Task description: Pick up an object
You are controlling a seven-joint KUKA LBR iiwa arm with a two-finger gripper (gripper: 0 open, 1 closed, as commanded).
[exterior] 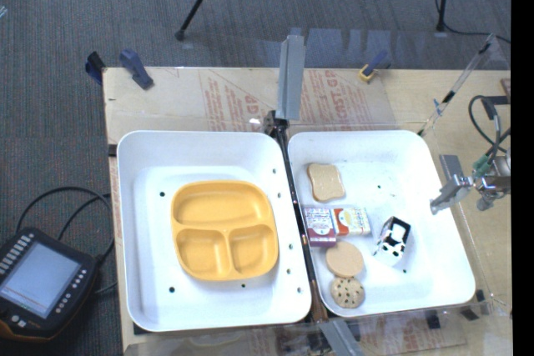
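The right bin [417, 147] holds several small items. A slice of toast [324, 181] lies near its left wall. Below it a flat red and orange box [335, 223] lies on its side. A plain round biscuit [345, 259] sits under the box, and a chocolate-chip cookie [346, 292] sits at the front edge. A small black-and-white carton [393, 239] stands tilted to the right of the box, apart from the others.
The left bin [142, 179] holds a yellow divided plate [224, 229]. A grey upright post [290, 79] stands behind the seam between the bins. A grey bracket with cables [467, 179] sits by the right bin's right rim. A teach pendant [37, 283] lies on the floor at left.
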